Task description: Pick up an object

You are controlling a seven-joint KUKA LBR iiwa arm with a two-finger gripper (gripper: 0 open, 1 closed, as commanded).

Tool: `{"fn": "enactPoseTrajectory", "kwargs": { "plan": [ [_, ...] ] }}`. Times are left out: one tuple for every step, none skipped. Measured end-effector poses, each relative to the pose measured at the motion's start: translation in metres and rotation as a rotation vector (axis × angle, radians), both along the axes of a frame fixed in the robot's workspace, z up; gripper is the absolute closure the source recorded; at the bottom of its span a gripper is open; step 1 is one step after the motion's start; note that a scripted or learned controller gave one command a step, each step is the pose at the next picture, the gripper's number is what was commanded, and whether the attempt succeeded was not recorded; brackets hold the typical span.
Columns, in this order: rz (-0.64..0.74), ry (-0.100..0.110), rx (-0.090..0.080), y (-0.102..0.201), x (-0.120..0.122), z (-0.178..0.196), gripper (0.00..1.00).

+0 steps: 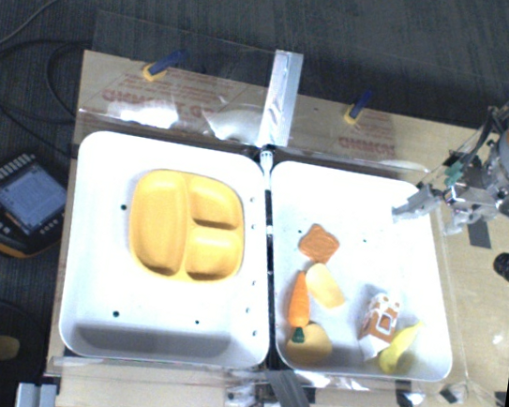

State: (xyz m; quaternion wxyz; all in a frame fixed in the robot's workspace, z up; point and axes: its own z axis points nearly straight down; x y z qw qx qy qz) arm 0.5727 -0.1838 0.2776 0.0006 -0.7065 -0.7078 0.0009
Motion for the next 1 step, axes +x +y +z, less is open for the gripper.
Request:
{"fn": "enactPoseTrajectory", "kwargs": {
  "plan": [
    [-0.103,0.001,0.0,-0.0077,-0.0548,-0.1089,0.0]
  ]
}}
